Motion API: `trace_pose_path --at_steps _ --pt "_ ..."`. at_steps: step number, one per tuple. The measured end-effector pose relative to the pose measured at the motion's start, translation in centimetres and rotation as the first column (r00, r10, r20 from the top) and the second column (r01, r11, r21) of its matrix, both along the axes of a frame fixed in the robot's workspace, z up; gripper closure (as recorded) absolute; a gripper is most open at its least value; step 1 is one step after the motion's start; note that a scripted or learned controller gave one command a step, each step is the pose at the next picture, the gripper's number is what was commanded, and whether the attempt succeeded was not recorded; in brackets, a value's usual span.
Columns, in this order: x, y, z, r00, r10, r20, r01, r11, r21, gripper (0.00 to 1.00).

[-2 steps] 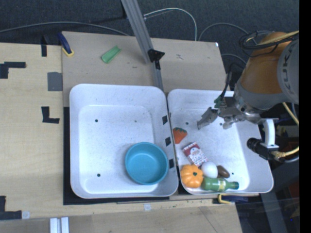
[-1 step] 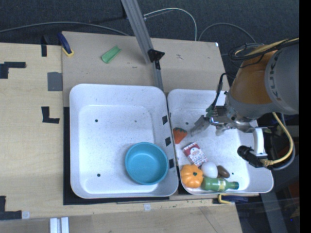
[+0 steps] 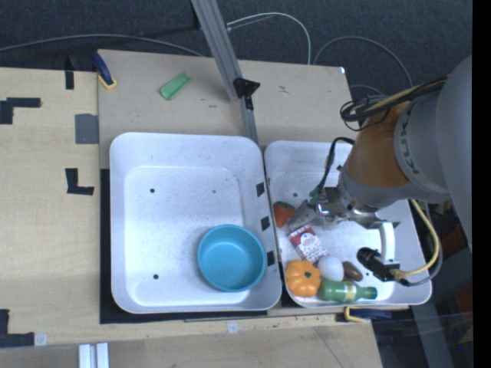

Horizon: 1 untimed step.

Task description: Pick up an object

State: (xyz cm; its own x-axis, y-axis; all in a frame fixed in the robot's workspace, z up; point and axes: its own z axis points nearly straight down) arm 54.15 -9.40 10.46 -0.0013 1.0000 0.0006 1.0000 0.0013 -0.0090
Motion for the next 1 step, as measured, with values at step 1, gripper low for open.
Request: trace_pose_path --at_steps 1 --pt "0.15 0.05 1.36 1.0 0.001 0.004 -0.001 1.0 0.001 1.0"
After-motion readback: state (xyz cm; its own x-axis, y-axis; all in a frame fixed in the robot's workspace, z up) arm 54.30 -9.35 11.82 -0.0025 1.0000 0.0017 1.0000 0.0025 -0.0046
